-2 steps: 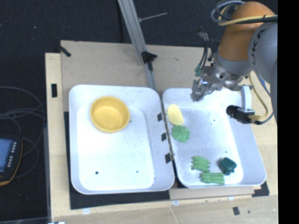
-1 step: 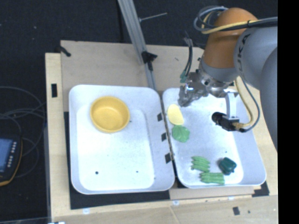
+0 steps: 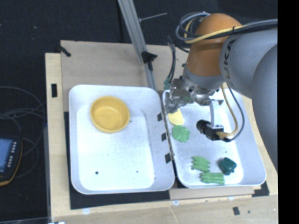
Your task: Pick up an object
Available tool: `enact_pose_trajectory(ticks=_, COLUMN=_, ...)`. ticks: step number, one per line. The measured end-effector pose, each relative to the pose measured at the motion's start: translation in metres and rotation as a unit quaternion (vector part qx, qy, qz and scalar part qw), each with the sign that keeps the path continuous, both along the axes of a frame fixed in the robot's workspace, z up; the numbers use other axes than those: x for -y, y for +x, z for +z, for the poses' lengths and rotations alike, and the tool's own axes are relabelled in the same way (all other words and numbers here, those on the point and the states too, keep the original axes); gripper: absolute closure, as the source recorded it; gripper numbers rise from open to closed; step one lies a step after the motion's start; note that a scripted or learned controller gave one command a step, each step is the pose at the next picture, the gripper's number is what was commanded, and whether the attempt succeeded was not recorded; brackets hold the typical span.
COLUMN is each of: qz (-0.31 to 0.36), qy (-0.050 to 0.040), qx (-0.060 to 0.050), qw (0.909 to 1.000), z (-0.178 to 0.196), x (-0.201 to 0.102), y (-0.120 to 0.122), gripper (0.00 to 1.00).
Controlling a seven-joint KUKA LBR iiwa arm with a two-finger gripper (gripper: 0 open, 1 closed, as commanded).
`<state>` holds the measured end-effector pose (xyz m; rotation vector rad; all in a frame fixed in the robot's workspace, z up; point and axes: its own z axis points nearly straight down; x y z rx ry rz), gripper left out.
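My gripper hangs over the left edge of the right bin, just above a small pale yellow piece. The gripper's body hides the top of that piece, and I cannot see whether it touches it. A round green piece lies directly below the yellow one. Two green pod-shaped items and a dark teal object rest near the right bin's front edge. A yellow bowl sits upright in the left bin.
The grey arm with its orange band covers the back of the right bin. A black fitting with cables hangs beside the gripper. A grey metal rail slants down toward the divider between the bins.
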<state>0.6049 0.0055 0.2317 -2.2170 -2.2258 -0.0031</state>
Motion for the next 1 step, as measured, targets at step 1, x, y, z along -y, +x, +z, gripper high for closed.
enact_pose_trajectory(ticks=1, qz=0.000, qy=-0.0001, qx=0.000, qw=1.0000, z=-0.0020, x=-0.0523, y=-0.0069, gripper=1.00)
